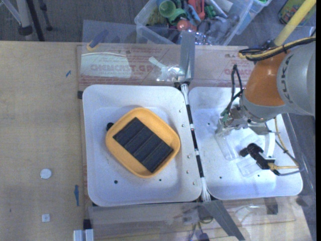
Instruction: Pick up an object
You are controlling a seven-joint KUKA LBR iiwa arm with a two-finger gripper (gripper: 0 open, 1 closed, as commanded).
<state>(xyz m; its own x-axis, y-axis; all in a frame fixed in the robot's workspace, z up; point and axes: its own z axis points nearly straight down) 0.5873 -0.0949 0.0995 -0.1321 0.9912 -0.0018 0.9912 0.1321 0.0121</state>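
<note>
White right bin (225,185) beneath end effector (225,128)

Bins: two stood side by side on the bench (35,109), left bin (95,134) and right bin (281,185). Pad (143,142), yellow, black-slatted: one, in the left bin. Tub (200,9) of toys: one, past the far edge. Disc (45,173): one, near the left edge.

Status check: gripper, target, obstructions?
Gripper low in right bin, grasp state unclear. Yellow block with black slats lies in left bin, untouched. Nothing blocking it.

Yellow rounded-square object (143,142), black slatted top, lies seemingly flat in the left bin (95,129).
</note>
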